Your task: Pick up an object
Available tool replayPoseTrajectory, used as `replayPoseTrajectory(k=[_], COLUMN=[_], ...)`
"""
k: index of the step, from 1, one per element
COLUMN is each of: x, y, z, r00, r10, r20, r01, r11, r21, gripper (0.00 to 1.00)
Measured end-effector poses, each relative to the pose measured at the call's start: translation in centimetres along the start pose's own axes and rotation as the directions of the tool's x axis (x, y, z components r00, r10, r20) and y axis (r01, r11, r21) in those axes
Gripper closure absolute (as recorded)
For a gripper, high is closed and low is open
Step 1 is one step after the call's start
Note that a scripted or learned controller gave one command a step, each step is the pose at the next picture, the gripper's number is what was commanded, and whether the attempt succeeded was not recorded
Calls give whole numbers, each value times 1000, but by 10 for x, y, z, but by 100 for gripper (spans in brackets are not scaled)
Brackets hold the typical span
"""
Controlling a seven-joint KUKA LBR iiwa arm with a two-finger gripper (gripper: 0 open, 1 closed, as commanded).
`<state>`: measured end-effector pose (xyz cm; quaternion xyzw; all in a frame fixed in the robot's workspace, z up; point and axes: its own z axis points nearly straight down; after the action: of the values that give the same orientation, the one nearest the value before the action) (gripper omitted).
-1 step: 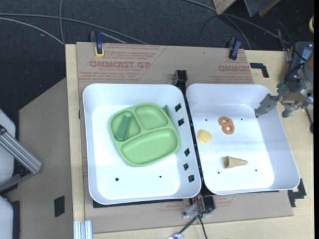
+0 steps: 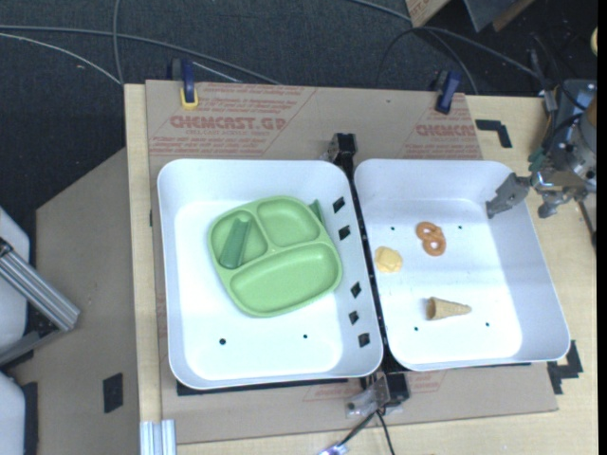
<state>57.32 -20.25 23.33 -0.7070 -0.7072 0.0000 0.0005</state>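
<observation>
White plastic all round: two shallow bins side by side, left bin (image 2: 180, 282) bearing a green divided plate (image 2: 285, 278) with a darker green piece (image 2: 234, 240) lying in its upper-left compartment. Right bin (image 2: 531, 282) carrying three small candidates for the pick: an orange pretzel-shaped piece (image 2: 431, 238) near the middle, a pale yellow lump (image 2: 387, 260) just beside the centre divider, and a tan cone (image 2: 446, 308) lying on its side lower down. All three well apart from one another and from the walls, except the lump, close to the divider. Gripper (image 2: 521, 194) poised over the right bin's upper right edge, fingers spread wide with nothing between them, well apart from every object. Likely troubles from here: descending where it hangs now and closing on bare bin floor; striking the bin rim on the way in; pushing the low, flat pretzel piece aside rather than gripping it; rolling the cone out from between the fingers; jamming a finger against the divider if going for the lump.
</observation>
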Motion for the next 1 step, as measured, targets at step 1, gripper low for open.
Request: replayPoseTrajectory(k=[1], x=[-4], y=[3], z=[62], r00=[1000], r10=[1], r20=[-2], r01=[-1], r11=[1000], r21=[5], gripper=[0])
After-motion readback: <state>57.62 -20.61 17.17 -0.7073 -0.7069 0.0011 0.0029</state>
